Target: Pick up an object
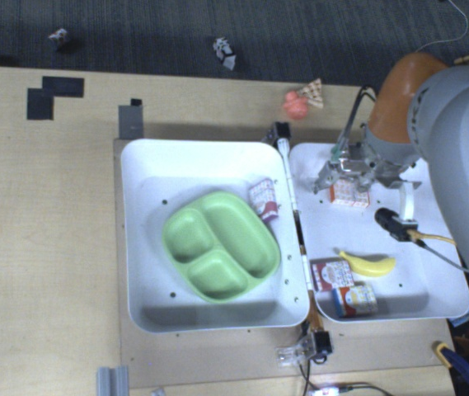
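Hand low over a small carton in the right bin

Nearest in the right bin [457, 304] lie a can [356, 299], a box [330, 273] and a banana [369, 264]. Farther back, the hand [348, 174] is directly over a carton [349, 193], likely its target; I cannot tell its opening. The left bin [139, 221] holds a green tray [220, 246].

We see a green plate [220, 245] in a white bin [135, 221], a yellow banana [368, 264], and a red-and-white carton [350, 192].
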Available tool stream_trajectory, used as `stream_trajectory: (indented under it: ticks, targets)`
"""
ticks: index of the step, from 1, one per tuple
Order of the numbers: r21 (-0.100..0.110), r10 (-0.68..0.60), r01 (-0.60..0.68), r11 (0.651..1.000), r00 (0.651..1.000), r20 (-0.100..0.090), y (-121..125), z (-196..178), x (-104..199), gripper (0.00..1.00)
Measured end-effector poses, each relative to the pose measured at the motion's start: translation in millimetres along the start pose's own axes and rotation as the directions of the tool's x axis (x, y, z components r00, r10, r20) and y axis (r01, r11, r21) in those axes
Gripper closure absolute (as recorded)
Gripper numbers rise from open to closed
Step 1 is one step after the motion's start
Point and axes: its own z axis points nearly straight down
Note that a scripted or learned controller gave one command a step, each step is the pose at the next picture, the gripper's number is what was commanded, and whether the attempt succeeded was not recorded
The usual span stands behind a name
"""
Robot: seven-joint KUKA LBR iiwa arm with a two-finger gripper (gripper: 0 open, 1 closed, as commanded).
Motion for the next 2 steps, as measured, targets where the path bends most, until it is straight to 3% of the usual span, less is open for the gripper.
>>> stream_trajectory:
  ticks: [1,2]
  targets:
    - [-0.01,-0.005,0.005,1.0,1.0,0.005,3,-13,0,1.0]
    - [0.007,0.002,-0.002,1.0,1.0,-0.002,-96,-107,-28,1.0]
